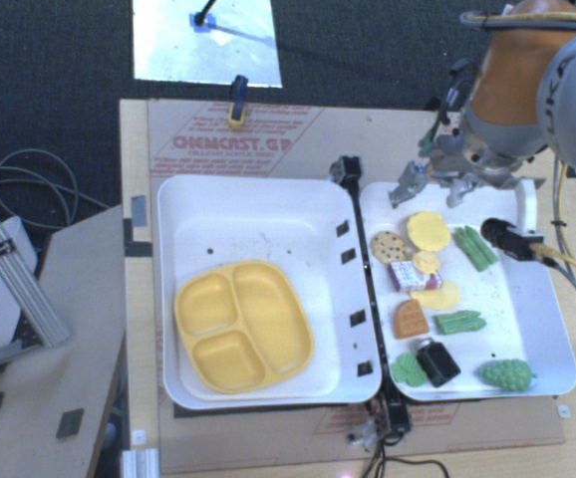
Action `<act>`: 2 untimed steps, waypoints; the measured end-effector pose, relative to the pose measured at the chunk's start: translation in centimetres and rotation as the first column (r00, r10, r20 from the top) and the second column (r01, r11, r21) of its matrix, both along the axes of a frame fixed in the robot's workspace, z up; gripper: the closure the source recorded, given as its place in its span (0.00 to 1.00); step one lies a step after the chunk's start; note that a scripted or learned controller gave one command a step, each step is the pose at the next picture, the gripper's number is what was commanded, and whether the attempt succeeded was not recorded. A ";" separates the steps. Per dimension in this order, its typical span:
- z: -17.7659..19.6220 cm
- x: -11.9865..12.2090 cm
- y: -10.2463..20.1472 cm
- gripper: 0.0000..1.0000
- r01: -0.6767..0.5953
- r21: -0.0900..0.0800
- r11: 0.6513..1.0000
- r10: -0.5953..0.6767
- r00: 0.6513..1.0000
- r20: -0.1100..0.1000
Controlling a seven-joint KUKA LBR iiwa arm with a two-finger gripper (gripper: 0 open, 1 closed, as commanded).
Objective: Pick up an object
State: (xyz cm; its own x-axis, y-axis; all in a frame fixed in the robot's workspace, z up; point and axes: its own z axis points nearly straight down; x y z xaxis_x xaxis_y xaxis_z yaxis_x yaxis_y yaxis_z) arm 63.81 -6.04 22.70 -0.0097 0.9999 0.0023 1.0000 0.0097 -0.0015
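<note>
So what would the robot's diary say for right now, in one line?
pincer: open, holding nothing, above top of right bin | nearest: yellow round toy, cookie | left bin: yellow tray

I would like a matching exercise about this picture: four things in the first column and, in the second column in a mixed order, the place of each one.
Things:
1. yellow divided tray
2. green bumpy toy
3. gripper
4. black block

Places:
A. near right corner of the right bin
B. above the far edge of the right bin
C. inside the left bin
D. near edge of the right bin, beside a green leafy piece

Pairs: 1-C, 2-A, 3-B, 4-D
</note>
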 end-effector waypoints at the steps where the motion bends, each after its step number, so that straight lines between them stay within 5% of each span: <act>1: 18.1 -4.4 8.9 0.00 -0.005 0.002 1.000 0.005 1.000 0.021; 2: 18.2 -4.3 8.4 1.00 0.001 -0.002 1.000 -0.001 1.000 0.008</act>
State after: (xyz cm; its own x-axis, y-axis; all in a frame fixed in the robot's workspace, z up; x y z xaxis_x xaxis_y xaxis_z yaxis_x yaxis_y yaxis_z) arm 59.49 2.34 40.87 -0.0091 1.0000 0.0001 0.9999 0.0091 0.0063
